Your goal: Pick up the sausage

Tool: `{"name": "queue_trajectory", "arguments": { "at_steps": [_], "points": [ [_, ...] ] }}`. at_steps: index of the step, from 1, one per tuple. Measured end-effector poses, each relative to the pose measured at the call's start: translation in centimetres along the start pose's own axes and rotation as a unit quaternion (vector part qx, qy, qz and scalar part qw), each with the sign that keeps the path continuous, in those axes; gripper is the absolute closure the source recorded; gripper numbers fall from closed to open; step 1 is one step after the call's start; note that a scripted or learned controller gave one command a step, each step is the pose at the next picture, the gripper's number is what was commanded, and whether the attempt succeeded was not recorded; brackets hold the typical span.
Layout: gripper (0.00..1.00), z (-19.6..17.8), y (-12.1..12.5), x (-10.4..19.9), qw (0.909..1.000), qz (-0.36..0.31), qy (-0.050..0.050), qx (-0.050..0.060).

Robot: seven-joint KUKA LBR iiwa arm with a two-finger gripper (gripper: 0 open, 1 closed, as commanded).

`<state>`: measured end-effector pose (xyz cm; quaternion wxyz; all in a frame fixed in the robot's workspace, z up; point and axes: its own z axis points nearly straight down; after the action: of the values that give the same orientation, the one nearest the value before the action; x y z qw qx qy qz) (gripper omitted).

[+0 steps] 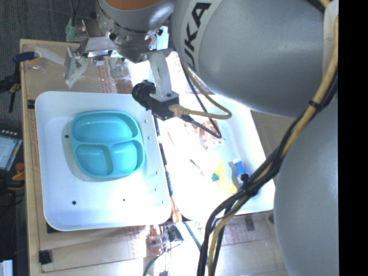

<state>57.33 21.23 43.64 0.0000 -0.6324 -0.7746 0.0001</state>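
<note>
White left bin (52, 200) holds a blue tray (106, 144) centrally, margins free; the tool's (95, 62) grip state is unclear.

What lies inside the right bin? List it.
In the right bin, washed out by glare: a yellow piece, a blue piece and brownish bits. The arm covers its far part.

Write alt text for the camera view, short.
A grey KUKA arm fills the upper right, its hand above the bins' far edge. The left bin holds a blue divided tray; the overexposed right bin holds small, unclear items.
</note>
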Motion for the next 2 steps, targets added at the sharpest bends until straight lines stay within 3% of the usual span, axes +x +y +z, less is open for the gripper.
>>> {"name": "queue_trajectory", "arguments": {
  "at_steps": [1, 2],
  "points": [
    [1.0, -0.73, 0.0, 0.38, 1.0, -0.006, 0.0, 0.003],
    [0.0, -0.71, 0.0, 0.37, 1.0, -0.006, 0.0, 0.003]
  ]
}}
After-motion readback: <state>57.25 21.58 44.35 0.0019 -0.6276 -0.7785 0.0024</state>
